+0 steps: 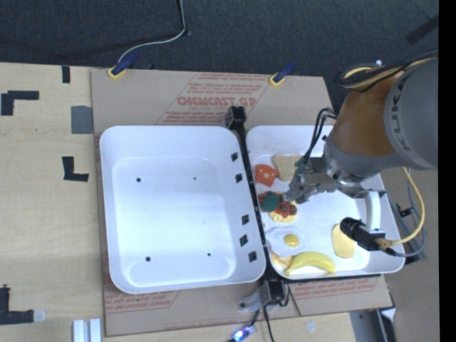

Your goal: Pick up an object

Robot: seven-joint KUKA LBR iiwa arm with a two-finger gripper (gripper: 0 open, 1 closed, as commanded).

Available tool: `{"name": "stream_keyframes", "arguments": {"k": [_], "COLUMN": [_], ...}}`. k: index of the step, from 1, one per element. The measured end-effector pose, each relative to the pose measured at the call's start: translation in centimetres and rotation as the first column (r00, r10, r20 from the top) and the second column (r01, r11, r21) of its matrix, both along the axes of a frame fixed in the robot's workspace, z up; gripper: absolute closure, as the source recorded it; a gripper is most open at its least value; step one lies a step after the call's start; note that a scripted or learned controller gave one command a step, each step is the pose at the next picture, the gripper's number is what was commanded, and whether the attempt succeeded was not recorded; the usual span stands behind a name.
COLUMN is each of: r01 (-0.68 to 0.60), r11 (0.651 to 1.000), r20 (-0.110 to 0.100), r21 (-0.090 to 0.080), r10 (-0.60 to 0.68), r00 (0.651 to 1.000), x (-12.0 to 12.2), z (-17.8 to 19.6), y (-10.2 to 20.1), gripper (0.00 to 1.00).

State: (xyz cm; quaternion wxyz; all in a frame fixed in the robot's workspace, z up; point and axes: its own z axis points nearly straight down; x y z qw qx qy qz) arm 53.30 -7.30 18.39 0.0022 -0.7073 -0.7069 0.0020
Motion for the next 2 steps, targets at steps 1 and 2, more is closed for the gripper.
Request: {"name": "stream_keyframes", "arguments": {"k": [1, 2], "r01": [-0.014, -0.012], "r11": [1.000, 1.000], "r20": [0.017, 0.022], "r21": [0.002, 0.004], "r10": [0.014, 0.012], "r00": [1.000, 1.000], "x": [8.1, 10.1], "z": [8.2, 22.7], "y": [11.7, 21.0], "gripper": [1.00, 1.00]}}
